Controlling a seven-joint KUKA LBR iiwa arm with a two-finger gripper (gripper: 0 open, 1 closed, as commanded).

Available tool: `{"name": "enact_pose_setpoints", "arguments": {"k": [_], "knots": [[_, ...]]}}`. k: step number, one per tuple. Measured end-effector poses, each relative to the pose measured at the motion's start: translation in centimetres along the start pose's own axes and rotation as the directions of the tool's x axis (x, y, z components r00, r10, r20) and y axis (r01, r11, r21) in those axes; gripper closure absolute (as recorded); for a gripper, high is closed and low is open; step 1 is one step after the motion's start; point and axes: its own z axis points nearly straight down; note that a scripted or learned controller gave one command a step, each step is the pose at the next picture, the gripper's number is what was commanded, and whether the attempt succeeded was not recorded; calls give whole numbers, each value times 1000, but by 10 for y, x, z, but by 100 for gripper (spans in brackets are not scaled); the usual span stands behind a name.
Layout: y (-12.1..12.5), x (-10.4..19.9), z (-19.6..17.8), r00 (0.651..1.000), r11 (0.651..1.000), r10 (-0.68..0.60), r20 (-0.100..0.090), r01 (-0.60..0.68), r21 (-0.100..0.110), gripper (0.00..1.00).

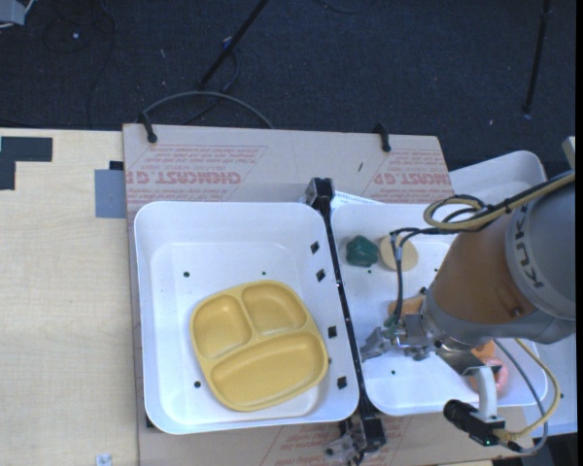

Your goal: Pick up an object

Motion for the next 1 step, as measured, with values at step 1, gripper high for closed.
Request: {"name": "enact_pose_setpoints", "arguments": {"k": [1], "knots": [[0,-2,-12,1000,1000,5,0,-5,-1,100]]}}
